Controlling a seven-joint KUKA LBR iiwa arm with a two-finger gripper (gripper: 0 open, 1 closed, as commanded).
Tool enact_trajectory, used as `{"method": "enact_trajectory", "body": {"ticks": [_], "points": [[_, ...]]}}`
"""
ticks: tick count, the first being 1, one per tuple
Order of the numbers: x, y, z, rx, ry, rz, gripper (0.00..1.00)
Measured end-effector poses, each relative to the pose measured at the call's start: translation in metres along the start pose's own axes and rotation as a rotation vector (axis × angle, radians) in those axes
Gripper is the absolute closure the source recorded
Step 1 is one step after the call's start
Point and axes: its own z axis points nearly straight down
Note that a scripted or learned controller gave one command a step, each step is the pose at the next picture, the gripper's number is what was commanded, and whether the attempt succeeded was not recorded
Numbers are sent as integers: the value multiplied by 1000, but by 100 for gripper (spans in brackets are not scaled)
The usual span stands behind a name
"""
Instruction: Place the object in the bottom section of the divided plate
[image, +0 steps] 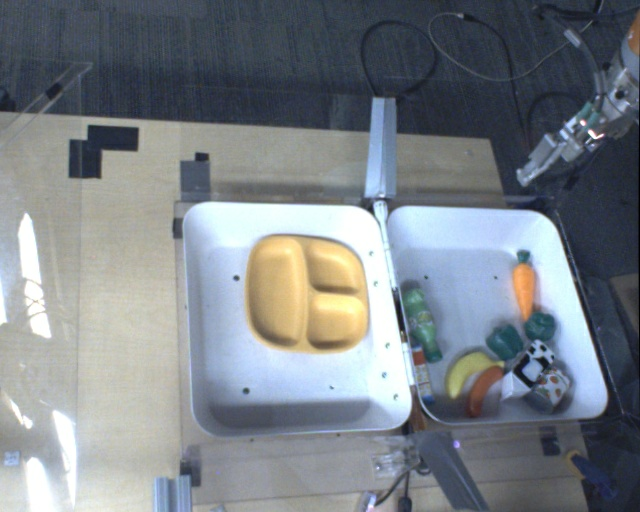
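A yellow divided plate lies in the left white bin. It has one long section on its left and two smaller ones on its right, all with nothing in them. My gripper hangs outside the bins, above and beyond the right bin's far right corner, pointing down-left with nothing seen in it. In the right bin lie an orange carrot, a green bottle, a yellow banana, a red-orange sausage, two teal pieces and a black-and-white cube.
A metal post stands behind the seam between the bins. Black cables loop on the dark floor at the back. The right bin's items crowd its near right corner. Pale bench top stretches left of the bins.
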Motion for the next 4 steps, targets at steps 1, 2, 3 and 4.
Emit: {"method": "enact_trajectory", "body": {"ticks": [1, 2, 3, 4], "points": [[0, 0, 0, 0, 0, 0, 0], [0, 0, 0, 0, 0, 0, 0], [55, 28, -14, 1, 2, 149, 0], [55, 28, -13, 1, 2, 148, 0]]}}
